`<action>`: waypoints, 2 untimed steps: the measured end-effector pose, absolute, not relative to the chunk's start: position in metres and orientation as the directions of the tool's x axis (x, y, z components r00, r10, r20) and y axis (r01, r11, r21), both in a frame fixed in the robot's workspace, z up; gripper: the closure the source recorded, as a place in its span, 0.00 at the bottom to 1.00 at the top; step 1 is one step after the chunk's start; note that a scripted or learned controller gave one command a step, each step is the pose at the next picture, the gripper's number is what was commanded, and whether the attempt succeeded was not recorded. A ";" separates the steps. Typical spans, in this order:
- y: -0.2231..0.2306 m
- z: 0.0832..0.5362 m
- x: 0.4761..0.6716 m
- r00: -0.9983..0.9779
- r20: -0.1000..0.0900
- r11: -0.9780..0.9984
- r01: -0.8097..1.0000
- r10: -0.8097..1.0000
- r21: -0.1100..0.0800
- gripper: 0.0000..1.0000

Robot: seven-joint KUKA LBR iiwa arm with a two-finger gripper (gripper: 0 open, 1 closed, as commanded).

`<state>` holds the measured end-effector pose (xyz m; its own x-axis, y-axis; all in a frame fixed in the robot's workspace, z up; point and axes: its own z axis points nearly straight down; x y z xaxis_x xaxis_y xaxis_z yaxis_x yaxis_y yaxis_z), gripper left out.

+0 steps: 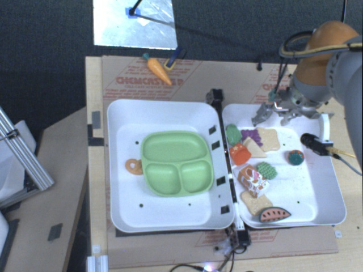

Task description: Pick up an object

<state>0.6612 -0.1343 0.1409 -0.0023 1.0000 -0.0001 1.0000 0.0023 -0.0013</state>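
Toys crowd the right-hand shallow white plastic bin, and we read them from its near edge outward. Nearest lies a flat watermelon-slice toy, touching a tan bread-like slab. Just beyond it sits a small boxy cake-like toy with red and white sides, with a green knobbly broccoli-like piece against it. Farther on we find a red-orange block, a pale wedge, a cream toast-shaped slice, a purple grape cluster and a dark green leafy piece, all bunched by the divider. A round teal ball with a red spot lies apart to the right, which in our judgement makes it an easier target.

Left of the divider, the other white bin holds a light green compartment plate and a small orange ring just beside it.

At the far end of the right bin hangs the two-finger gripper, its fingers spread and nothing between them, poised above the bin's bare far corner, near the toast-shaped slice. We judge no object is picked yet.

Farthest, outside the bins, an orange carrot toy rests on the brown cardboard sheet.
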 end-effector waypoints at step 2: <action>-0.134 0.104 0.663 -0.006 -0.001 0.006 1.000 1.000 0.006 1.00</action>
